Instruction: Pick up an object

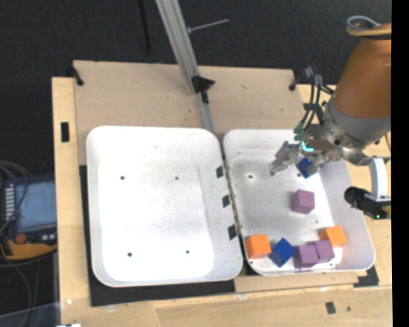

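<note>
My gripper hangs over the back part of the right bin, reaching in from the right. A small blue block shows right under it, partly hidden by the gripper body; I cannot tell whether it is gripped or lying on the bin floor. A purple cube sits alone in the middle of the bin, a little in front of the gripper. Along the front wall lie an orange block, a blue block, two purple blocks and another orange block.
The left bin stands beside the right one, with small black clips along their shared edge. A slanted metal rail rises behind the bins. A black fitting sits at the right bin's right side.
</note>
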Action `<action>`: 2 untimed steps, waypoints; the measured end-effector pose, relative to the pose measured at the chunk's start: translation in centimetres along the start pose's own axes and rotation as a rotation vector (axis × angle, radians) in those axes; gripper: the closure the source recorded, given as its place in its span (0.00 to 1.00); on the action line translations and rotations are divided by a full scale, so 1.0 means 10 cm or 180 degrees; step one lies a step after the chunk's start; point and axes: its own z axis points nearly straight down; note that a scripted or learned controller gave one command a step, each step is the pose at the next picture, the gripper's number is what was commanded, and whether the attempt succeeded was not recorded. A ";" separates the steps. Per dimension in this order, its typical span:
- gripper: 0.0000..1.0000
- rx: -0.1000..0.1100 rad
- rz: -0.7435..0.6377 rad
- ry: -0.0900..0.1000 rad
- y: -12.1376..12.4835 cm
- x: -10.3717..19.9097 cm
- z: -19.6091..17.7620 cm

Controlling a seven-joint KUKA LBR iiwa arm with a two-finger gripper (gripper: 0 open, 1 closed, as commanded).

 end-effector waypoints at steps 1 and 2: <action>0.00 -0.0016 0.0010 -0.0002 0.01 -0.01 -0.02; 0.00 0.0003 0.0020 -0.0006 0.08 0.03 0.56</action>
